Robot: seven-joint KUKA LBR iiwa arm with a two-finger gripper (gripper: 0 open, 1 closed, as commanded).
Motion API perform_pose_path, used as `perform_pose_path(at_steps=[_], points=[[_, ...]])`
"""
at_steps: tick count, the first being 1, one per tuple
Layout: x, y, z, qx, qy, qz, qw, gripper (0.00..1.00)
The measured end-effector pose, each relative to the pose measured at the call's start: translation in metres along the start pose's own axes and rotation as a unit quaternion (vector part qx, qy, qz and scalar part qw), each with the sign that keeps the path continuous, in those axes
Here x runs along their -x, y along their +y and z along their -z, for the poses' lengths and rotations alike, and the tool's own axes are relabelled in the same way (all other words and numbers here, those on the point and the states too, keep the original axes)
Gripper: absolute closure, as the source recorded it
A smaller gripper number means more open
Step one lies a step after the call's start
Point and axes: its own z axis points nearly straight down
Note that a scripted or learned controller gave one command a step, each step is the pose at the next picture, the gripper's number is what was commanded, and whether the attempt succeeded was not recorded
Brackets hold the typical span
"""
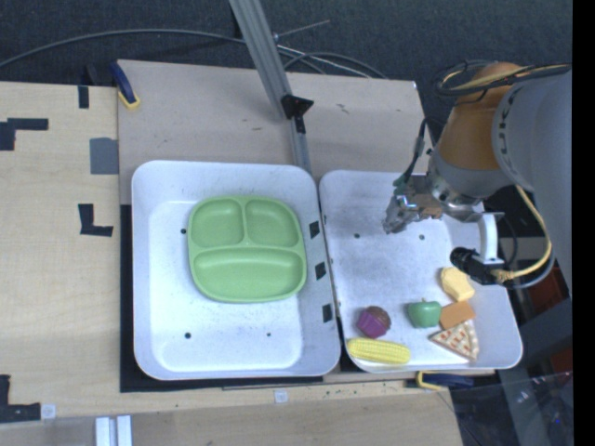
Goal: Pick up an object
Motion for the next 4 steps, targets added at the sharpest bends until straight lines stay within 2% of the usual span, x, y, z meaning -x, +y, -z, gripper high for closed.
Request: perform_pose_path(at_steps=[2, 3, 4], points=[[0.005, -0.003, 0.086, 0.000, 0.000, 0.000, 1.0000, 1.00], [-0.043, 0.011, 0.082, -0.002, 0.001, 0.002, 1.0000, 1.00], [-0.102, 0.008, 0.075, -0.002, 0.001, 0.003, 1.0000, 1.00]])
